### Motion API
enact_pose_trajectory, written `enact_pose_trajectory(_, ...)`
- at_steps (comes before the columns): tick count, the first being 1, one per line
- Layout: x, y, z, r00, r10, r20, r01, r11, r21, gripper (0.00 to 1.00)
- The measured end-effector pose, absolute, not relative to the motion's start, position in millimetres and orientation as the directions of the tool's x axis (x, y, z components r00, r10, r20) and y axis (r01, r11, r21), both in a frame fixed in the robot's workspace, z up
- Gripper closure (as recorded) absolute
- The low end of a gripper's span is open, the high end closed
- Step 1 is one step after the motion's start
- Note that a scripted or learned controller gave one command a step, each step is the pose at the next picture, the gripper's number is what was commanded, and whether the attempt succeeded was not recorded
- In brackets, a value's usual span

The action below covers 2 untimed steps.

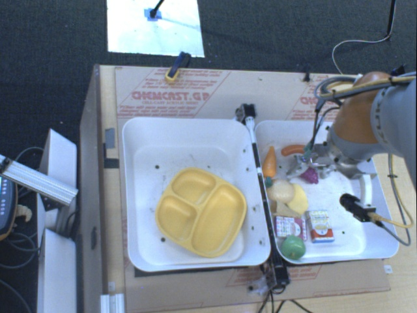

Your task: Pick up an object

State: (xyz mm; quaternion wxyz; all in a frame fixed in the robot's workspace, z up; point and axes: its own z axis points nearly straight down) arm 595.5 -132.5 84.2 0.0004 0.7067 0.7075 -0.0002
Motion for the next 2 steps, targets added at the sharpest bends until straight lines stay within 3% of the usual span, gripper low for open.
enact_pose_trajectory(1, 596.6, -132, 95, -0.003, 1.000, -0.001, 1.000, 0.003, 0.003, 1.00)
enact_pose_trajectory(2, 557.3, -45, 191, -0.004, 1.000, 0.001, 1.000, 0.004, 0.004, 1.00)
